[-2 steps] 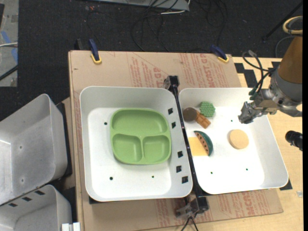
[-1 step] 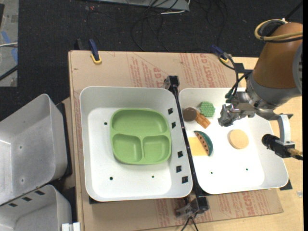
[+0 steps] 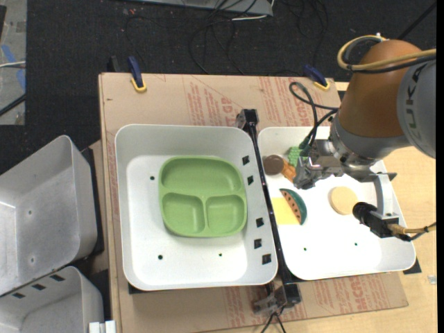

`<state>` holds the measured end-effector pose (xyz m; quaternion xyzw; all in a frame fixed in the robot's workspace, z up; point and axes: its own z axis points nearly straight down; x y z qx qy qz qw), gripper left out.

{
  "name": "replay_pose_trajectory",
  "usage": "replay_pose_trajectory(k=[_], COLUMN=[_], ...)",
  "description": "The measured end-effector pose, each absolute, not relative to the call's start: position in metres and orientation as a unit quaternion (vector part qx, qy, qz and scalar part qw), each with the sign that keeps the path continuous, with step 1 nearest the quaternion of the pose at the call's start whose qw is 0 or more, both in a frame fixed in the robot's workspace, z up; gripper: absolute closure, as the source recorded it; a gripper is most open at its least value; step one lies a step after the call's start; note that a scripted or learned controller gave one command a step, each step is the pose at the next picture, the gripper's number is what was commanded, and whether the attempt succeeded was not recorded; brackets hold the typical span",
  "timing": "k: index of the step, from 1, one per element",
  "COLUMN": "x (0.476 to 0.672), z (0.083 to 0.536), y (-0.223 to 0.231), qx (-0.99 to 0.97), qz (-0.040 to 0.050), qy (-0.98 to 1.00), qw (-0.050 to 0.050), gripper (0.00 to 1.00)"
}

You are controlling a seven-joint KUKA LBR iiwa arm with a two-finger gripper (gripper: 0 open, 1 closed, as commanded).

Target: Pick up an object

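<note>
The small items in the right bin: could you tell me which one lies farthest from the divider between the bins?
The round tan disc. It lies out toward the right, while the watermelon slice and yellow piece sit beside the divider.

A green divided plate (image 3: 203, 196) lies in the left white bin (image 3: 132, 151). Two clamps (image 3: 137, 75) grip the table's (image 3: 180, 92) far edge, and black cables (image 3: 229, 44) trail across the dark floor beyond.

Grey arm (image 3: 416, 109) with bulbous orange band (image 3: 374, 89), looped yellow cable (image 3: 357, 47), black-tipped tool (image 3: 309, 175).
</note>
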<state>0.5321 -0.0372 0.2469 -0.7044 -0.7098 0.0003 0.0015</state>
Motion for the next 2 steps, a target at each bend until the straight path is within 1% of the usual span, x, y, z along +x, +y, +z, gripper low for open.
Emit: replay_pose_trajectory(k=[1, 2], x=[0.533, 0.536], z=[0.251, 0.232], y=[0.021, 0.073], qx=[-0.704, -0.705], qz=[-0.0005, 0.0009], qy=[-0.710, -0.709], qw=[0.000, 0.001], gripper=[1.00, 1.00])
